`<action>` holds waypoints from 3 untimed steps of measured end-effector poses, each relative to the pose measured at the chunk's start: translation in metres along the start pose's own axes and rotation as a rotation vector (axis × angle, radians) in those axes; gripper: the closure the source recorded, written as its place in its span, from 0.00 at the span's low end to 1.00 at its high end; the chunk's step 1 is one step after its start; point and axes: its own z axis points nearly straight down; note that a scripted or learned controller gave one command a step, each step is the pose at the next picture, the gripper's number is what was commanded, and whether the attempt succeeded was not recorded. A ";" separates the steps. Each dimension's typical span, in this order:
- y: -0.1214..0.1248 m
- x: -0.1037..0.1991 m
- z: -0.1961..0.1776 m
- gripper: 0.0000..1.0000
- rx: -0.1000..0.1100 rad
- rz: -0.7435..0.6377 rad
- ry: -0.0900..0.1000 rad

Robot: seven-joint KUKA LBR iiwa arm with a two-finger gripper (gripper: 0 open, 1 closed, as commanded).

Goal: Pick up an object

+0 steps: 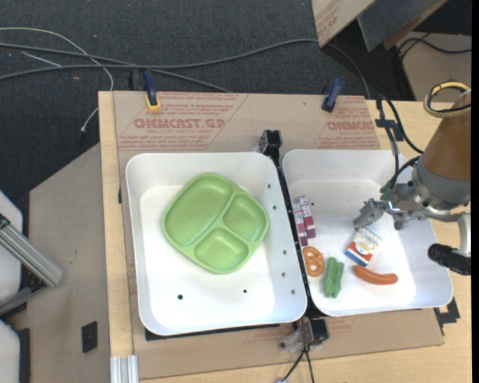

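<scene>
Right then: green plastic tray (216,222) w/ three sections sat in left bin (142,247). Right bin (426,292) held a small carton (364,246), sausage (375,277), pretzel (313,260), green block (333,277). Arm bent in from right, hand (372,212) low just above carton; couldn't tell its state.

A dark carpeted floor (224,45) is seen beyond the bench, crossed by thin grey cables (67,56). The bench top is covered by a brown printed cardboard sheet (187,120), held at its far edge by two clamps (152,97). A cardboard box (337,19) is seen at upper right.
</scene>
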 end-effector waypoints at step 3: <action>-0.013 -0.002 -0.014 1.00 -0.010 0.000 -0.004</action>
